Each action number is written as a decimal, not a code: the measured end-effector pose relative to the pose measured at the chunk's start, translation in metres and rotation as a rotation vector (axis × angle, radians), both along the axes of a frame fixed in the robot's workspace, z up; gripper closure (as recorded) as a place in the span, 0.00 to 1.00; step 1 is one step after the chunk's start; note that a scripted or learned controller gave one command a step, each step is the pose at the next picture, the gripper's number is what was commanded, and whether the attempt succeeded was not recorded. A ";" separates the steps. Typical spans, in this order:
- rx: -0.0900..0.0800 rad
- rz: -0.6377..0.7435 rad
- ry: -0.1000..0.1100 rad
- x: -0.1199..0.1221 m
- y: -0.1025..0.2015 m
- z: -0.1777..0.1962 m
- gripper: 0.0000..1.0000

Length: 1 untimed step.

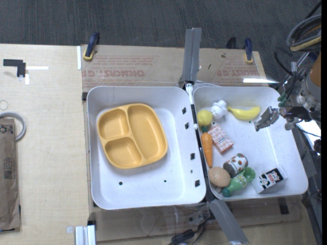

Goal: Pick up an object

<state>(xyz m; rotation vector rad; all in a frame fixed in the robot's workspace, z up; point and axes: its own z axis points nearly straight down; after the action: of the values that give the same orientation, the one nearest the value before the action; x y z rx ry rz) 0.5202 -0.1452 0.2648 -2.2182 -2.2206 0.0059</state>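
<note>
The right bin point(292, 152) holds several toy foods. A yellow banana point(244, 112) lies at its back, with a white garlic-like piece point(219, 108) and a yellow lemon point(205, 117) to its left. An orange carrot point(207, 149) runs along the left wall beside a pink box point(220, 139). Near the front are a tan potato point(219, 176), a cow-print can point(235, 164), a green bottle-shaped item point(238, 182) and a small milk carton point(269, 179). My gripper point(265, 119) hangs over the bin's back right, just right of the banana and apart from it.
The left bin point(102, 188) holds a yellow three-compartment plate point(132, 136). A grey divider bar point(191, 55) runs between the bins at the back. Cables and arm hardware point(306, 75) crowd the right edge. A brown paper bag point(7, 172) lies far left on the bench.
</note>
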 end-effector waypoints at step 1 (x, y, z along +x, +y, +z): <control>-0.001 0.027 -0.003 0.110 0.008 -0.022 0.00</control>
<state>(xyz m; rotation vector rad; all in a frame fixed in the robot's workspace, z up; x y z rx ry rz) 0.6298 -0.1372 0.2429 -2.1899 -2.2522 0.0043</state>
